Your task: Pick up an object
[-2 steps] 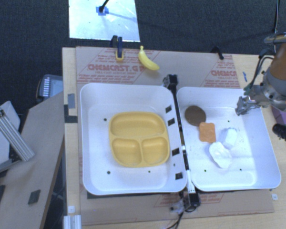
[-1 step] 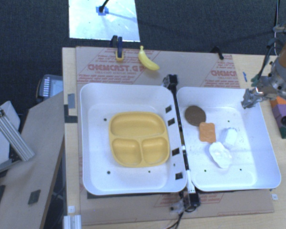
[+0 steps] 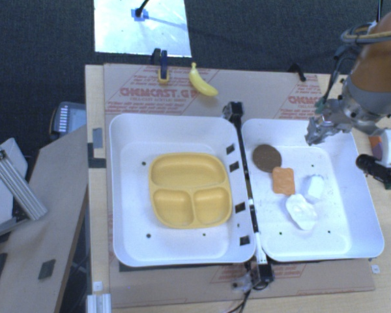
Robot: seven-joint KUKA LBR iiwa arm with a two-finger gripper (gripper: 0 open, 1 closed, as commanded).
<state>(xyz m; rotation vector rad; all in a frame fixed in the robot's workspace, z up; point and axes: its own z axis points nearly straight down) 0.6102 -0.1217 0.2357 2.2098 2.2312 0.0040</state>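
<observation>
Across the bench we saw two white bins side by side: the left bin (image 3: 127, 175) held a yellow tray (image 3: 188, 189) with three compartments, and the right bin (image 3: 358, 233) held the small things on offer. Above that right bin's far corner hung the arm (image 3: 378, 64), and its gripper (image 3: 318, 133) sat over the bin's rear wall, carrying nothing that we could see; whether it was spread or pressed together we could not tell. From the gripper every candidate lay toward the view's left and nearer the camera. Nearest was the brown disc (image 3: 266, 156), flat on the bin floor; just beside it lay the orange block (image 3: 283, 180), its long axis running roughly front to back. Farther on were a white lump (image 3: 301, 211) and a smaller white piece (image 3: 315, 187) close together. We judged the disc the shortest reach, though its flatness might make it hard to pinch. Behind the bins lay a banana (image 3: 202, 82).
</observation>
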